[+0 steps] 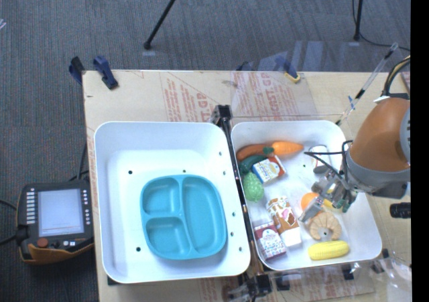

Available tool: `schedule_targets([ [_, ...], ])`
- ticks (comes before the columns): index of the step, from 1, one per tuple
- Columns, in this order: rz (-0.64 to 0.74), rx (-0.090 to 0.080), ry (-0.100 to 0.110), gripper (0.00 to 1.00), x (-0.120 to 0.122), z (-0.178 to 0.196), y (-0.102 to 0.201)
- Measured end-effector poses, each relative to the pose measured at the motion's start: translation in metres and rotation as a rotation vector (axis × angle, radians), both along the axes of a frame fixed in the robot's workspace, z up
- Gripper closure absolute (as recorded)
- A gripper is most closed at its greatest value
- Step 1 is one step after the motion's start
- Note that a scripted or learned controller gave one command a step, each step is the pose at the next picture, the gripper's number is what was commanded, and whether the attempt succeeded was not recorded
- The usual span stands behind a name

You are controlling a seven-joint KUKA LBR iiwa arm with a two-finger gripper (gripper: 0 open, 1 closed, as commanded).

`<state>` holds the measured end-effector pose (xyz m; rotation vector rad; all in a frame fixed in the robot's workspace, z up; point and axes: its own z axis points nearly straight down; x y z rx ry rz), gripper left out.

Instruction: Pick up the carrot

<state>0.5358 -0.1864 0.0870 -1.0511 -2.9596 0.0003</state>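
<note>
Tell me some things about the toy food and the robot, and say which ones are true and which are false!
1. The carrot lies in the right bin. True.
2. The blue plate sits in the right bin. False: it sits in the left bin.
3. The gripper is right over the carrot. False: it is nearer the front of the bin, by the orange ball and the cookie, and the carrot lies apart near the back.
4. The corn lies near the front of the right bin. True.
5. The blue plate has food on it. False: its sections are bare.
</note>
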Motion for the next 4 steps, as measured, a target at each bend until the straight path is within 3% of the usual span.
schedule_targets([
  [1, -0.249, 0.001, 0.002, 0.0, -0.012, 0.0, 0.042],
  [2, -0.395, -0.021, -0.017, 0.0, -0.057, 0.004, 0.07],
  [3, -0.39, -0.012, -0.01, 1.0, -0.057, 0.011, 0.073],
  [4, -0.627, -0.001, 0.0, 1.0, -0.041, 0.093, 0.082],
])
